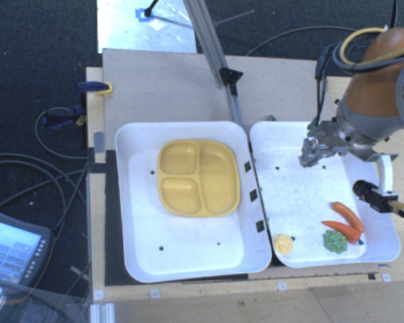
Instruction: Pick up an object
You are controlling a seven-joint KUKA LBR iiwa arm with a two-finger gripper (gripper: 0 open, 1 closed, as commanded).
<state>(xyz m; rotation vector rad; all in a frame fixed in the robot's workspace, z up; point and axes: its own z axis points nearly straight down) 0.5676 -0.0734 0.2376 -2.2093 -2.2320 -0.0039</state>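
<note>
The two white bins [188, 261] look like smooth, slightly glossy plastic, and the yellow divided plate [198, 177] has the same moulded plastic sheen. The bench [161, 86] is pale matt wood, while the gripper [312, 153] looks like dull grey metal.

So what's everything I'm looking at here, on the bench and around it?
White bins: 2, side by side on the bench, left and right.
Divided tray: 1, yellow, three compartments, in the left bin.
Carrot-like pieces: 2, orange, near corner of the right bin.
Broccoli-like piece: 1, green, beside the orange pieces.
Small lump: 1, pale yellow, near edge of the right bin.
Handheld screen unit: 1, grey, on the floor at left.
Clamps: blue with yellow, at the bench's left edge.
Arm: 1, grey and orange, from the right.
Gripper: 1, over the right bin's far part.
</note>
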